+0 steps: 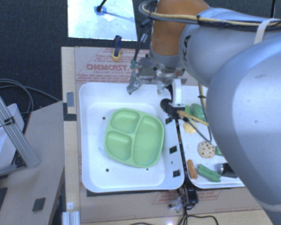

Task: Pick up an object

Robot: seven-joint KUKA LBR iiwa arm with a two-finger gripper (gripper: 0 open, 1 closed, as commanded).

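Your gripper (145, 83), finger state unclear, hangs off the green plate (134, 137); descending risks hitting the left bin (91, 125) rim.

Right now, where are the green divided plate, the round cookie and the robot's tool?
green divided plate (134, 137): camera view, centre ridge between compartments.
round cookie (206, 148): camera view, middle of its top.
tool (147, 86): camera view, midway between fingertips.

Green divided plate (134, 137) lies in left bin (91, 172) — gripper (147, 84) seemingly above it.
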